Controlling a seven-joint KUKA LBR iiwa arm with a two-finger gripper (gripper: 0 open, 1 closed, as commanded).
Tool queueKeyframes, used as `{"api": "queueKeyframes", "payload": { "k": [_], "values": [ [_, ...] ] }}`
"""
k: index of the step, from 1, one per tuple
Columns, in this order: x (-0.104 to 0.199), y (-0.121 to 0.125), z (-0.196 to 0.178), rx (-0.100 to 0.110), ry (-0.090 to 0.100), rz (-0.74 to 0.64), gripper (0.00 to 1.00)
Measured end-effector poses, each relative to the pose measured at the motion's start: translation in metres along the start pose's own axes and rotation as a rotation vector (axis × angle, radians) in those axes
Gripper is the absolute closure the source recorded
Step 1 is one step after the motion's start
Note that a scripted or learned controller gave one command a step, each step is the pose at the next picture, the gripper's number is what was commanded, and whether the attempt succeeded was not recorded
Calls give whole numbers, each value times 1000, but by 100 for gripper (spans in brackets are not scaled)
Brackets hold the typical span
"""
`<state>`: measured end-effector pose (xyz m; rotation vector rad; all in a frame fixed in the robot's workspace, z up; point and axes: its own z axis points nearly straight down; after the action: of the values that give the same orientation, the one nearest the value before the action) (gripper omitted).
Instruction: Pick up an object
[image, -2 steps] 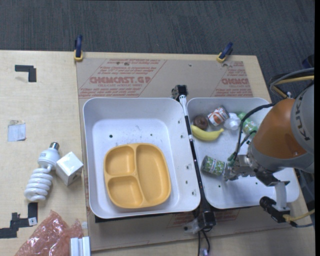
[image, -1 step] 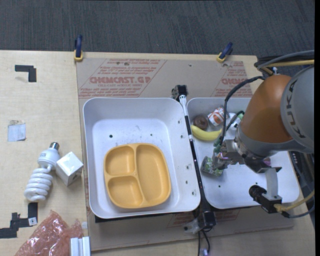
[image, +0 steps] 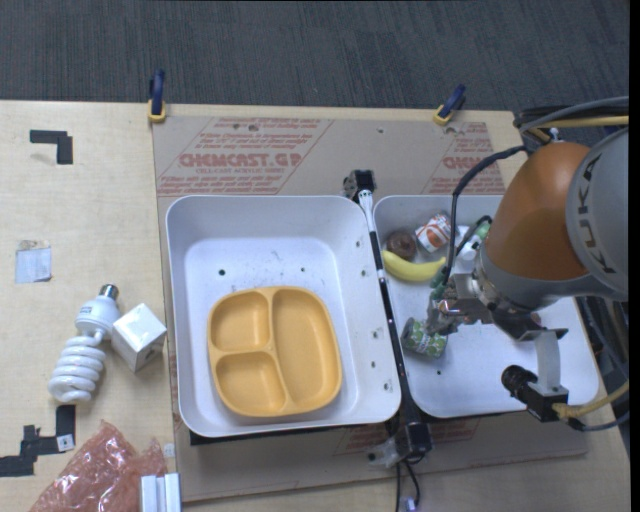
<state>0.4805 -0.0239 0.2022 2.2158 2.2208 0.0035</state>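
Note:
In the right bin (image: 480, 385) a yellow banana (image: 412, 266) lies near the far left corner, with a brown round item (image: 402, 243) and an orange-and-white packet (image: 433, 232) just behind it. A crumpled green packet (image: 425, 340) rests by the bin's left wall. My gripper (image: 441, 316) hangs low directly over the green packet's upper edge, below the orange-banded wrist (image: 535, 215). Whether it touches the packet is hidden by the wrist body.
The left bin (image: 200, 240) holds a yellow three-part plate (image: 273, 350). On the bench at the left lie a spiral light bulb (image: 82, 348), a white cube (image: 139, 335) and a red mesh bag (image: 105, 470). A black cable fitting (image: 535, 392) sits over the right bin's front.

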Motion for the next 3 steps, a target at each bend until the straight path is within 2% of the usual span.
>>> {"api": "queueKeyframes", "payload": {
  "k": [1, 2, 3],
  "values": [
    [30, 54, 10, 4, 0, 0, 100],
    [30, 54, 10, 4, 0, 0, 0],
    [-37, 93, 10, 5, 0, 2, 0]
  ]
}}
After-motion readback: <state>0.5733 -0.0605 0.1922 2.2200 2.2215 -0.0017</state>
